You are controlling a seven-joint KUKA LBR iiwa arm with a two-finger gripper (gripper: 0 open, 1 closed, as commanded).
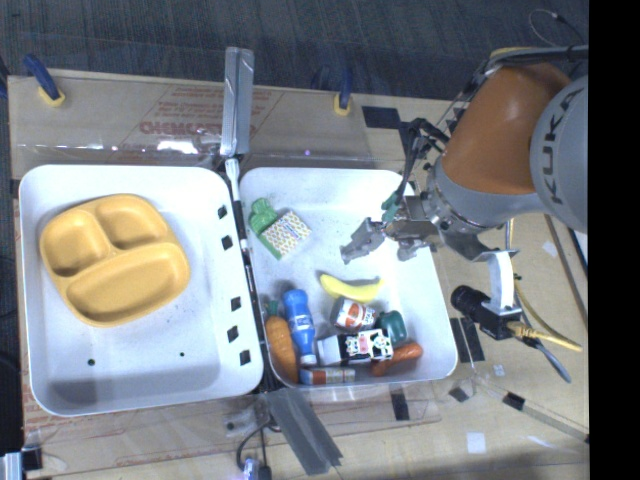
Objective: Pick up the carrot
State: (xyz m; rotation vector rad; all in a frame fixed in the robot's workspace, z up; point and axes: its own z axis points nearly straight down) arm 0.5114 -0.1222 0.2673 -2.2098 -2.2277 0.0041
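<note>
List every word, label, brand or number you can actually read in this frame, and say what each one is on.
"KUKA": on the grey arm, reading vertically by the orange band.
Red print on the bench board behind the bins: blurred, unreadable.
Labels on the can, blue bottle and black-and-white carton: too small to read.
The carrot carries no text.

carrot (281, 345): I see orange
banana (350, 287): yellow
divided plate (113, 257): mustard yellow
bottle (300, 328): blue
cow-print toy (367, 347): black-and-white patches
</note>
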